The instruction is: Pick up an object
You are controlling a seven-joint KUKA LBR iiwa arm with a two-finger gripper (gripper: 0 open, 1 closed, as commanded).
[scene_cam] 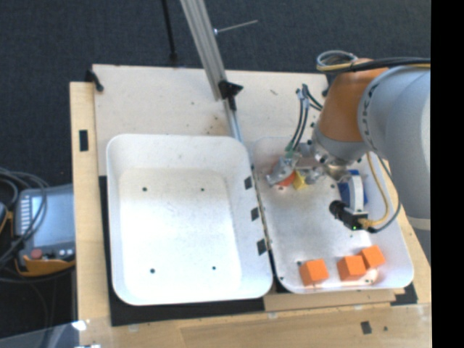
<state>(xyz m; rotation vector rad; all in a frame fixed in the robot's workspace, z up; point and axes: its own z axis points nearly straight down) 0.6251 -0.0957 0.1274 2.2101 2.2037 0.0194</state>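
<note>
My gripper [284,174] is low over the far part of the right bin [319,227], near its left wall. A small orange and yellow object [296,181] lies right against the gripper's tip; whether it is gripped I cannot tell. Three orange blocks rest along the near edge of the same bin: one on the left [314,271], one in the middle [352,267] and one on the right [373,257]. The grey arm with its orange band [346,114] reaches in from the right and hides the bin's far right part.
The left bin [181,216] sits beside the right one, with a low wall between them. A slanted metal rail [206,42] rises from the bench behind the bins. Cables and a blue part [355,193] hang from the wrist.
</note>
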